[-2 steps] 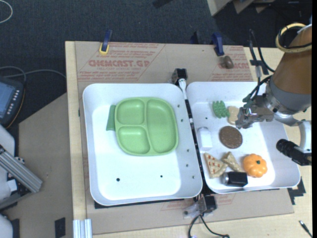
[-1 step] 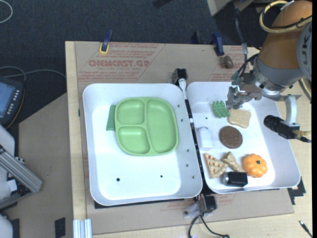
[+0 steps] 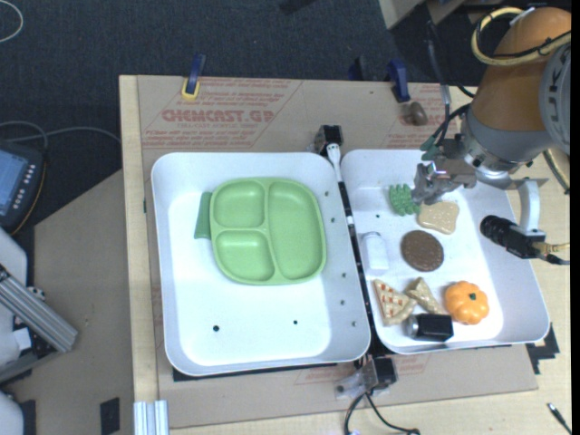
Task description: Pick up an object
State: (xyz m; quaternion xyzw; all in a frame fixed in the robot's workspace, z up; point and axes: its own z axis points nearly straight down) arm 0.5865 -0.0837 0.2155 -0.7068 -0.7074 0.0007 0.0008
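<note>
I see the arm point(image 3: 517, 80) reaching in from 3 o'clock, and its claw point(image 3: 430, 181) hangs over the upper part of the right bin point(image 3: 521, 284). From this slanted view I cannot tell how the claw is set, because the wrist hides it.

The objects to pick all lie in the right bin. Just at 9 o'clock of the claw is a small green spiky toy point(image 3: 401, 198), very near it or maybe touching; I cannot tell which. Just at 5 o'clock of the claw lies a pale toast-shaped piece point(image 3: 439, 217), also very close. Below that, toward 6 o'clock, is a round brown disc point(image 3: 423, 250). A small white block point(image 3: 373, 250) sits near the bin's left wall. Farther at 6 o'clock are a waffle-patterned wedge point(image 3: 392, 302) and a tan triangular piece point(image 3: 423, 294), side by side. An orange pumpkin point(image 3: 466, 302) and a black block point(image 3: 431, 326) lie near the lower rim, well apart from the claw.

The left bin point(image 3: 181, 270) on the bench point(image 3: 145, 134) holds a green divided plate point(image 3: 268, 230).
</note>
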